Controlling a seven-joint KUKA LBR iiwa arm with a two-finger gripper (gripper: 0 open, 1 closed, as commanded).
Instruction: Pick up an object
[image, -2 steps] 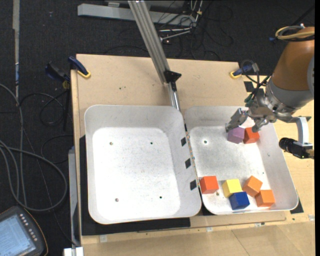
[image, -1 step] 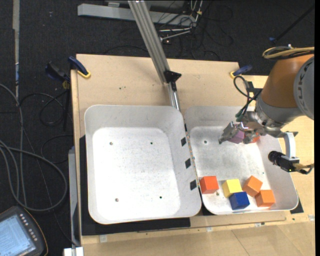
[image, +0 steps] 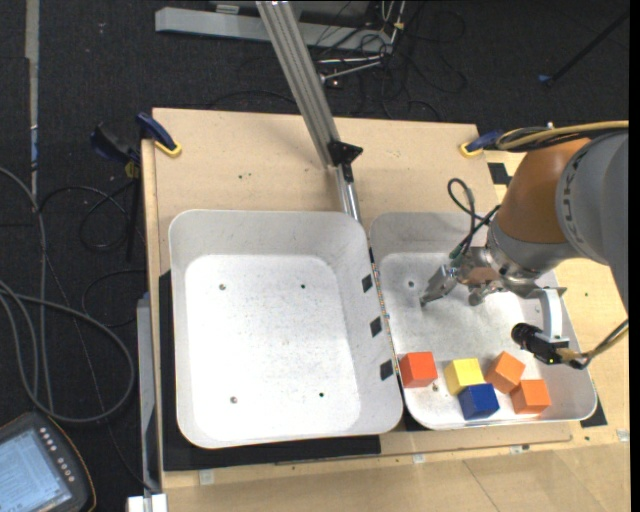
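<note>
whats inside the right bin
In the right bin: five blocks along its near edge, three orange, one yellow, one blue. The arm covers its far right part.

two shallow bins are sitting side by side on a bench (image: 260, 160), the left bin (image: 190, 300) wider than the right bin (image: 400, 235). five blocks are lying in the right bin along its near edge: one block (image: 418, 368) at the left, a second (image: 464, 375) to its right, a third (image: 479, 401) just in front of that, then a fourth (image: 508, 370) and a fifth (image: 530, 396) at the right. the gripper (image: 445, 285) is hanging over the right bin, behind the blocks.
</note>
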